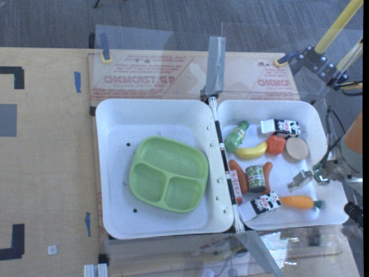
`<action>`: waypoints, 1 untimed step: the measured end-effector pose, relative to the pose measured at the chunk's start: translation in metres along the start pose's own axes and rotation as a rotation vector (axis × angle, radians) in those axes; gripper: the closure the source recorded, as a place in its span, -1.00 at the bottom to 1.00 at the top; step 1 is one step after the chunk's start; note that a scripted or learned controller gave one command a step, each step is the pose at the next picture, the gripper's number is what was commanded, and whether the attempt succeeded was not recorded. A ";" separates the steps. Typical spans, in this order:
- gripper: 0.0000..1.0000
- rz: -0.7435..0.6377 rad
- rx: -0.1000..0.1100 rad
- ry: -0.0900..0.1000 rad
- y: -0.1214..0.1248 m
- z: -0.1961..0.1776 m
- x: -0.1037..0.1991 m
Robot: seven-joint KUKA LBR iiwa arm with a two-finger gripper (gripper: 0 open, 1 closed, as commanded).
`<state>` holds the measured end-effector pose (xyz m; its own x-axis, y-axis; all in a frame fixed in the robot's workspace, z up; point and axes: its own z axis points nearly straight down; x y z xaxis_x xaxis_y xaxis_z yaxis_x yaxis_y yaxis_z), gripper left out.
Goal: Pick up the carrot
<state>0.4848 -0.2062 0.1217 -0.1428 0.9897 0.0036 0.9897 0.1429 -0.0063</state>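
Gripper (301,179) is hovering near the right bin's (316,115) right edge, seemingly above the carrot (296,201) lying by the front edge; its grip state is unclear.

You see an orange plastic carrot (296,201), a pale-green divided plate (168,173), and a yellow toy banana (251,150) in white bins (115,120).

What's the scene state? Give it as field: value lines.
target: carrot, lying in right bin, near its front edge
gripper: above right bin, just behind the carrot, not holding it
neighbours: milk carton left of carrot, green can
left bin: green divided plate
task status: carrot not yet picked up
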 end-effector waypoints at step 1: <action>-1.00 -0.156 -0.006 0.012 -0.004 0.035 -0.009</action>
<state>0.4819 -0.2158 0.0872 -0.2949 0.9554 0.0160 0.9555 0.2949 0.0009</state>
